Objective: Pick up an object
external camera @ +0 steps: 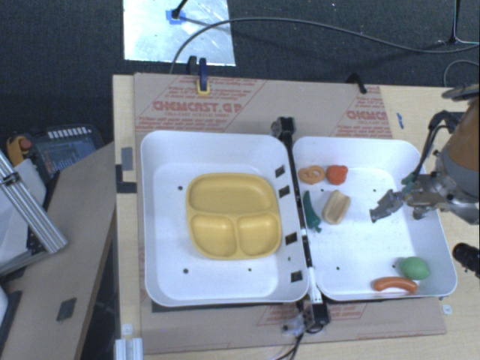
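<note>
Two shallow white plastic bins side by side on a cardboard-covered bench. In the left bin point(161, 201), a yellow three-compartment plastic tray point(232, 214), roughly central. In the right bin point(375, 178), toy foods: an orange ring-shaped doughnut point(311, 175) and a red-orange round tomato-like piece point(337, 174) touching side by side at about 11 o'clock; a tan bread-roll shape point(335, 207) just below them, tilted; a dark green slender pepper-like piece point(310, 214) along the 9 o'clock wall. At about 5 o'clock, a green round ball-like fruit point(414, 268) with an orange-red sausage point(394, 284) just beside it near the rim. Grey two-finger gripper point(381, 210) reaching in from 3 o'clock, poised over bare bin floor at mid-height, well apart from roll and green fruit. Nothing visible between its tips; released or clenched, cannot tell at this angle
</note>
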`<state>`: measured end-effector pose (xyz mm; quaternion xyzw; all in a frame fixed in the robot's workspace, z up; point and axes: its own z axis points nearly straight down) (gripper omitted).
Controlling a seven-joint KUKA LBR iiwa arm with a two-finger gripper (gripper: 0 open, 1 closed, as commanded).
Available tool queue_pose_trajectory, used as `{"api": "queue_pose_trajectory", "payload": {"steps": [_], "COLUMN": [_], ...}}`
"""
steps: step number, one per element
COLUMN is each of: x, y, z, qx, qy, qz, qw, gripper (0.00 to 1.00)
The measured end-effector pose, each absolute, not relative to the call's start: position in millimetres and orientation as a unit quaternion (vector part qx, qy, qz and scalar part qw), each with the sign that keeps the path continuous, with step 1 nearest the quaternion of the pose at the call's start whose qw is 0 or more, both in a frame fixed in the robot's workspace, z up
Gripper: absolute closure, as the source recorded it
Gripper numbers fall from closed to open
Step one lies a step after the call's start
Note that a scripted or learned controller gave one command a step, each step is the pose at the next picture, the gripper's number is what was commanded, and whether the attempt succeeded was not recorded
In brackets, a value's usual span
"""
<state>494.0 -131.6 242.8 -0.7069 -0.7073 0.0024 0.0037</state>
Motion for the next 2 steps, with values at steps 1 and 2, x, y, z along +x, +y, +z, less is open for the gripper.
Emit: {"api": "queue_pose_trajectory", "payload": {"steps": [1,2], "x": [496.2,490.3], "y": [-131.4,-124.1], "z": [247.4,199.7], "qx": [-0.706,-0.706], "qy": [-0.708,-0.708], "qz": [-0.0005,0.0003], "qw": [-0.001,0.001], "gripper": [0.0,0.0]}}
